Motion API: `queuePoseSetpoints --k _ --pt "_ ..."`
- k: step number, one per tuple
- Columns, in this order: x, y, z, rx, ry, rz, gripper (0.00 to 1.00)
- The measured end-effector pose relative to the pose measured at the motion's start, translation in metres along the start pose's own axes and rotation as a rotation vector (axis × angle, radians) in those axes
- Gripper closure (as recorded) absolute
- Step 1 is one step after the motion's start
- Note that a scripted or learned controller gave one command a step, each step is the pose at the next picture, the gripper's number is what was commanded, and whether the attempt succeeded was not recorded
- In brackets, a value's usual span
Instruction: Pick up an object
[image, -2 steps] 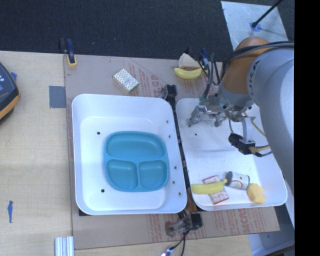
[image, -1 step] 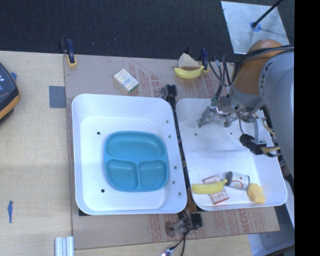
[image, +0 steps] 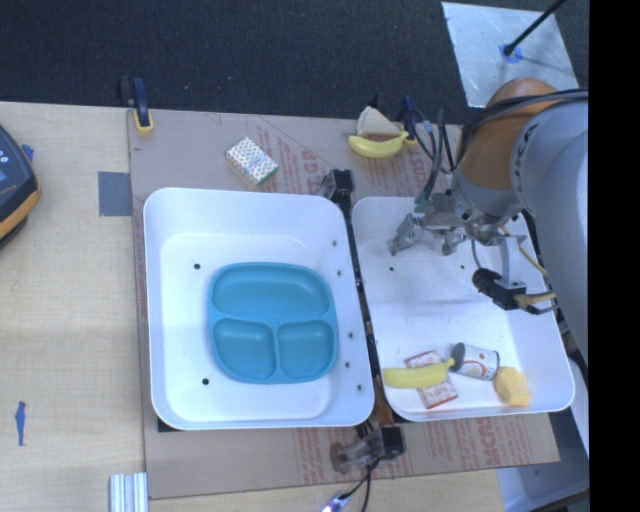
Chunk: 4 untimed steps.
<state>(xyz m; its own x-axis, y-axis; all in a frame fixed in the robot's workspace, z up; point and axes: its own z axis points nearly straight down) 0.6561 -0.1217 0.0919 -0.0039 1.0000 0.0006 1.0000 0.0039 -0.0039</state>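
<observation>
- Grey and orange, the arm comes in from the right edge of the camera view and bends down over the far part of the right bin.
- Its gripper hangs low over that bin's far left area, pointing toward the divide between the two bins.
- The metal fingers look somewhat spread, with only the white bin floor visible between them; whether the tips touch the floor I cannot tell.
- A black part of the wrist with cables sits just right of the gripper, over the bin's middle.
- Along the right bin's near wall lie four things: a banana, a small red-and-white packet partly under the banana, a tube with a dark cap just right of it, and a yellow lump in the near right corner.
- All four are well apart from the gripper, on the near side of the right bin.
- The left bin, touching the right bin's left wall, holds a blue tray with three compartments, lying flat in its middle.
- Beyond the right bin's far wall, on the bench, lies a second banana against a pale wedge-shaped item.
- Farther left of that, beyond the left bin, is a small patterned box.
</observation>
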Motion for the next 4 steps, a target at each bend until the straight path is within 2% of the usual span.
queuePoseSetpoints --k 1,2,3,4 --pt "0.029 0.000 0.000 0.001 0.001 -0.001 0.00" --pt "-0.006 0.000 0.000 -0.003 -0.001 0.001 0.00" --pt "0.019 -0.012 0.000 0.000 -0.001 -0.002 0.00" --pt "-0.010 -0.026 0.000 0.001 -0.001 0.001 0.00"
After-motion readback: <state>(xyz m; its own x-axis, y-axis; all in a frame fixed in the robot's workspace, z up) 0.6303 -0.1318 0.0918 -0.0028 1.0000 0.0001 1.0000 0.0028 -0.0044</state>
